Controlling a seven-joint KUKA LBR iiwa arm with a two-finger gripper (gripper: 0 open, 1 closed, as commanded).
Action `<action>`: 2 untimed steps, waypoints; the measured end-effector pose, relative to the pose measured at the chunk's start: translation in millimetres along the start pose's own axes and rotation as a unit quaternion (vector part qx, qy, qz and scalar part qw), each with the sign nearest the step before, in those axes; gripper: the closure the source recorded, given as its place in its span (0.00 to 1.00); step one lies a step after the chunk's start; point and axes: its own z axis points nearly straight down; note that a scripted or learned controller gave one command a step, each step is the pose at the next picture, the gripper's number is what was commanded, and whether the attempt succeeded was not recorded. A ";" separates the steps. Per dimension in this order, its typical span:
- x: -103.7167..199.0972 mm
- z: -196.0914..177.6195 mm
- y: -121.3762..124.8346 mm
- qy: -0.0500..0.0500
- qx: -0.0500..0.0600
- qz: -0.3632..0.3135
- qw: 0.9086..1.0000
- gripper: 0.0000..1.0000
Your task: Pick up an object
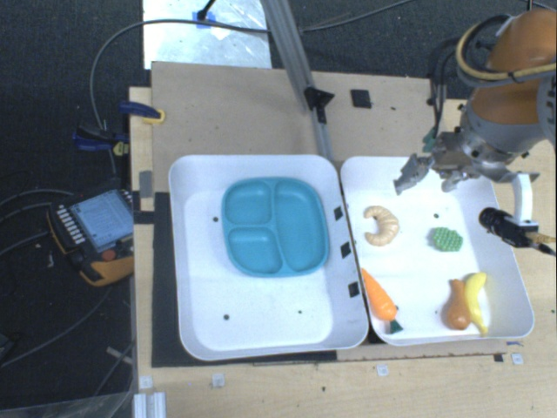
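On the tabletop (218, 103) we see the left shallow white plastic bin (200, 320) holding a blue three-section plate (275, 226) at its centre. In the right white bin (418, 333), a tan croissant (382, 224) lies at ten o'clock, an orange carrot (379, 296) at seven, a green knobbly piece (447, 239) at centre, a yellow banana (475, 301) at four. The jaws (431, 174) hang empty and apart at twelve.

arm (509, 77) cut off by right frame edge, upper right; banana (476, 301) overlaps the orange-brown toy (456, 306), identity unclear.
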 end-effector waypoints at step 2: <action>-5.0 115.6 -14.4 0.000 0.002 0.002 1.000 0.00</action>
